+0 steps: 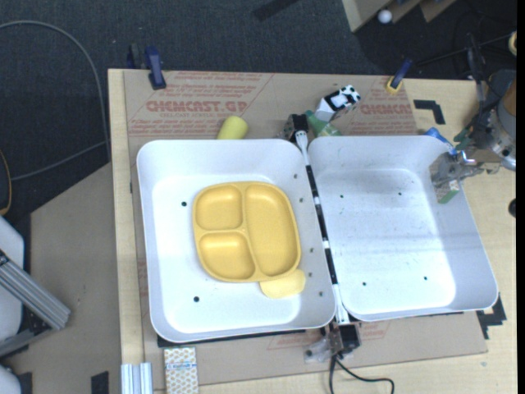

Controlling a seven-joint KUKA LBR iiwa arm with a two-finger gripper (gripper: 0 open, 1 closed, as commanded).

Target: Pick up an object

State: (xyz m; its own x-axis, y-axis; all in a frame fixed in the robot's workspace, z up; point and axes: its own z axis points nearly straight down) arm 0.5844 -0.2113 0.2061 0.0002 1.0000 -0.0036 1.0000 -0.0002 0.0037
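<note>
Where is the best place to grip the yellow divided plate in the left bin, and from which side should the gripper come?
Probably the raised outer rim of the yellow divided plate, approached from above: it lies flat in the left bin, so its sides offer little to pinch.

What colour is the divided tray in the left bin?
Yellow: the three-compartment plastic tray, clearest in the camera view.

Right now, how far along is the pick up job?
Nothing looks picked up yet. The pincer sits at the right bin's far right rim, with no object visibly in it. The yellow divided tray lies in the left bin; reaching and grasping remain.
</note>
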